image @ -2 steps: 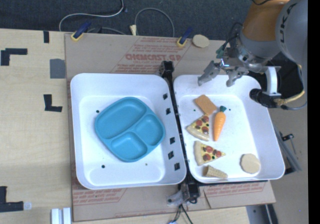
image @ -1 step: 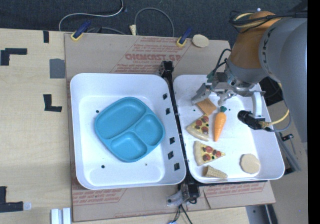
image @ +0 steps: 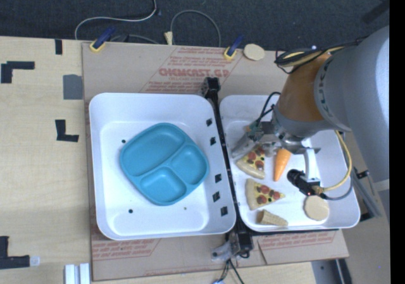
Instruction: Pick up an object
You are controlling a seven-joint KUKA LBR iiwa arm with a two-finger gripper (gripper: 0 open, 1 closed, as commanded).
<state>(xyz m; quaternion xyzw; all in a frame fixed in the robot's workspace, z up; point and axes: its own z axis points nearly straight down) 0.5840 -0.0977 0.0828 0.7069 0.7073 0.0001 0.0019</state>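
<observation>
Red print on the cardboard (image: 190, 73) was there but too blurry to read. Left bin (image: 101, 150) held a blue divided plate (image: 164, 163). Right bin (image: 345, 213) held two pizza slices (image: 253, 161), carrot (image: 281, 164), cone (image: 272, 218), cookie (image: 316, 209). My gripper (image: 256, 140) sat over the upper slice; grip state unclear.

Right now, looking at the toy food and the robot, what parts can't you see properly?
- The gripper, camera view: the arm's wrist covers most of it, so whether its fingers are open or shut can't be told.
- The right bin: its upper right part lies under the arm.
- The upper pizza slice: its top edge meets the gripper; touching or apart can't be told.
- The carrot: its upper end is hidden under the wrist.
</observation>
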